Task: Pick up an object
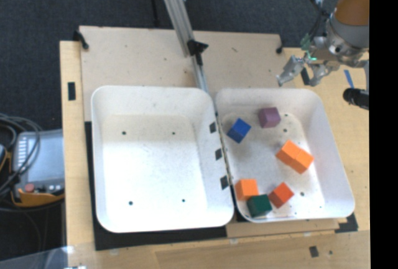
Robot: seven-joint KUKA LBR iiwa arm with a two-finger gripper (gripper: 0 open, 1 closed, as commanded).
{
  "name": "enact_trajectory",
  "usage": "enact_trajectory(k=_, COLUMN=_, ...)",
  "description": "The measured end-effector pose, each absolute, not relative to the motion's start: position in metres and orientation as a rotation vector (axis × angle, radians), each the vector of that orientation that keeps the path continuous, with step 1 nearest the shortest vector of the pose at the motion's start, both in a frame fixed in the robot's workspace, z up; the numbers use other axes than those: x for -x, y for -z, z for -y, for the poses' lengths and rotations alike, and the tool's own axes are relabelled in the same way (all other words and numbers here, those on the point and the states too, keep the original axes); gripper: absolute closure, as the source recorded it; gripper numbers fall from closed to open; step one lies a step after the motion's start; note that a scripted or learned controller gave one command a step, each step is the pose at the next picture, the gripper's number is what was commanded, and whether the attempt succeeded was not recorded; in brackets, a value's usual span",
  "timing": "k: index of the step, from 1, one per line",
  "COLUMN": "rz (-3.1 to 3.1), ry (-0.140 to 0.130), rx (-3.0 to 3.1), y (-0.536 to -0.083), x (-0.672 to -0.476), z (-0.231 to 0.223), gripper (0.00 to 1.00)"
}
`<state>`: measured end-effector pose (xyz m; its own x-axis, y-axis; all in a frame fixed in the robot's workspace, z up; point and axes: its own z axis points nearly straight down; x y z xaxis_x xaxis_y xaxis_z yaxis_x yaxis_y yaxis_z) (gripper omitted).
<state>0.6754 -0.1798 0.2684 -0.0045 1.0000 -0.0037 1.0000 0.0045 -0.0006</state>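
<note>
Hovering with fingers spread, the pincer (pixel 300 72) sits above the right bin's (pixel 329 137) far rim, apart from the purple block (pixel 268 117).

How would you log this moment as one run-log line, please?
gripper: open, above right bin's far rim | held: nothing | blocks: six in right bin

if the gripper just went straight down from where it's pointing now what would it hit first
Probably the far rim of the right bin, or the bench just beyond it. The gripper hangs above that edge; depth is hard to judge here.
</note>
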Motion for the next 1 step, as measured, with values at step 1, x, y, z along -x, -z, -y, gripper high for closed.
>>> enact_trajectory(k=1, rz=-2.223, ry=0.008, rx=-2.224, y=-0.2058, x=-0.6739, z=0.1836, gripper=0.0)
